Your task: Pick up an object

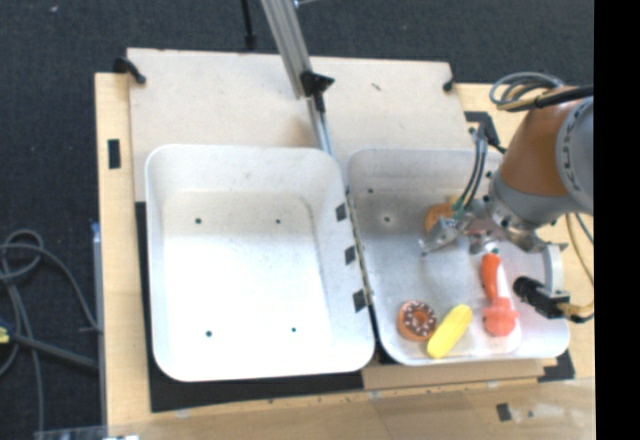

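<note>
My gripper (447, 231) hangs low over the middle of the right bin (385, 183), reaching in from the right. Just beyond its tip lies a small round orange object (436, 217), partly hidden by the gripper, and I cannot tell whether the two touch. An orange-red elongated object (494, 294) lies toward the bin's right front, under the wrist. A yellow banana-like object (449, 330) and a brown sprinkled donut (415, 319) sit side by side at the bin's front edge.
The left bin (170, 178) stands beside the right one, their walls touching. A slanted metal pole (285, 18) rises behind the bins. Black cables and a connector (540, 296) hang off the wrist above the right bin's right edge.
</note>
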Tool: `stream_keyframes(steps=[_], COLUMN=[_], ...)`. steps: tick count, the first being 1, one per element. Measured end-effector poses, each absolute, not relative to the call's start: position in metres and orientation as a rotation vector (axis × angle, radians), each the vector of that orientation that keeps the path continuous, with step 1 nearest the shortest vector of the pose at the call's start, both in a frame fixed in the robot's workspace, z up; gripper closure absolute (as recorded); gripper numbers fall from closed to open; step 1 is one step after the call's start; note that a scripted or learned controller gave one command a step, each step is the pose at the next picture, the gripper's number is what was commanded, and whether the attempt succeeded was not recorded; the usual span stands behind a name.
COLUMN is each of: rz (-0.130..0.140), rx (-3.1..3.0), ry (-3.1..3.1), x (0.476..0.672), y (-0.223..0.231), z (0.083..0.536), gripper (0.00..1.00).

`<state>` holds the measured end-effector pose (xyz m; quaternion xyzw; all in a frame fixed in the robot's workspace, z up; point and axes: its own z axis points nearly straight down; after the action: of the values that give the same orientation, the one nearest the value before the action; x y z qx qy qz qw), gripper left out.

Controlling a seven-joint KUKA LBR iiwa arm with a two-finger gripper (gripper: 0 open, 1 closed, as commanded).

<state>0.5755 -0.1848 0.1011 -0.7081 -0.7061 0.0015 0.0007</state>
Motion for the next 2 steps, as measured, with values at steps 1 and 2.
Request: stream_keyframes(steps=[1,2], rz=[-0.004,-0.006], rx=[-2.237,-2.224], ry=[-2.214,-2.23], x=[0.577,0.58], y=[-0.187,-0.182], z=[0.116,0.179], gripper=[1.0,1.0])
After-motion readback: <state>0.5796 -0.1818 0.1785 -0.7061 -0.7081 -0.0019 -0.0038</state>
